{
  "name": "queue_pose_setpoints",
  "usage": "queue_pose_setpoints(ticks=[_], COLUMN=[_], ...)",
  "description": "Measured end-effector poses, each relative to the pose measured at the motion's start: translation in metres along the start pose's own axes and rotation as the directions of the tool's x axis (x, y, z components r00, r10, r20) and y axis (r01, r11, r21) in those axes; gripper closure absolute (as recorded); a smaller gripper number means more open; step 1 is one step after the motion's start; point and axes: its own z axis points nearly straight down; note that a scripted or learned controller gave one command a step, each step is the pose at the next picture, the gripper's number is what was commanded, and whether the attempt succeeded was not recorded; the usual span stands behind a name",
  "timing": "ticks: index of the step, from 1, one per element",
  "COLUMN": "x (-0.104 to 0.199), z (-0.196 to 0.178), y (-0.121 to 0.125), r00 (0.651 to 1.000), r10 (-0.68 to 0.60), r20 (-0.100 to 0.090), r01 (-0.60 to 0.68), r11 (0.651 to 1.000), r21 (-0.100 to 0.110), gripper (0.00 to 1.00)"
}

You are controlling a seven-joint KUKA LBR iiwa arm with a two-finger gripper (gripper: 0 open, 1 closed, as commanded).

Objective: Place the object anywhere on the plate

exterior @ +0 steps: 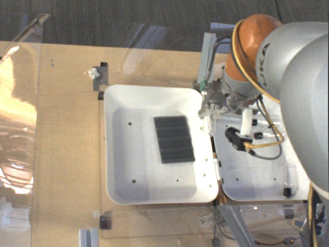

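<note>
wooden desk (pixel 61 163) carries two white bins; dark ridged plate (pixel 175 139) lies mid left bin (pixel 115 153); hand (pixel 208 107) at its right edge, grip state unclear.

Two white bins sit side by side on a wooden bench (pixel 56 153). In the left bin (pixel 115 184) a dark ribbed plate (pixel 174 139) lies flat near the middle, slightly tilted. The grey arm (pixel 293 81) with its orange band (pixel 252 32) reaches over the right bin (pixel 257 187), its gripper (pixel 208 107) above the divide between bins.
</note>
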Motion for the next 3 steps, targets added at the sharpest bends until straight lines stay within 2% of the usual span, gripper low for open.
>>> queue_pose_setpoints(ticks=[1, 2, 3], x=[0.059, 0.113, 0.162], z=[-0.008, 0.042, 0.099], y=[-0.035, -0.077, -0.125], r00=[0.913, 0.755, 0.825], r10=[-0.407, -0.655, -0.565], r20=[0.0, -0.001, -0.002], r01=[0.407, 0.655, 0.565], r11=[0.913, 0.755, 0.825], r21=[-0.002, -0.001, 0.001], gripper=[1.0, 1.0, 1.0])
